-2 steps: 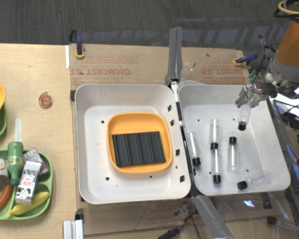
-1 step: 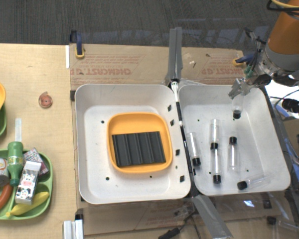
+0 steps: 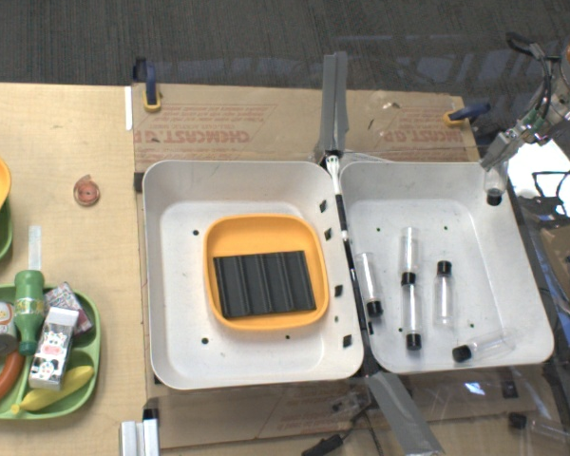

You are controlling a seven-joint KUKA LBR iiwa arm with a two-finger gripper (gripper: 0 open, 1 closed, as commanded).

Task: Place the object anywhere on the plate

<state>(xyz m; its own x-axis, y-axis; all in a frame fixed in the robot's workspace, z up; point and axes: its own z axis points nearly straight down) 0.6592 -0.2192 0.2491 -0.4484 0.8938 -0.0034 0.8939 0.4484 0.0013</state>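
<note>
Claw (image 3: 495, 190) hangs over the right bin's (image 3: 513, 255) far right corner; from my seat I cannot tell its state. On the bench (image 3: 57, 131), the left bin (image 3: 171, 283) holds the orange plate (image 3: 265, 237). Clear tubes (image 3: 408, 288) with black caps lie in the right bin, apart from the plate.
</note>
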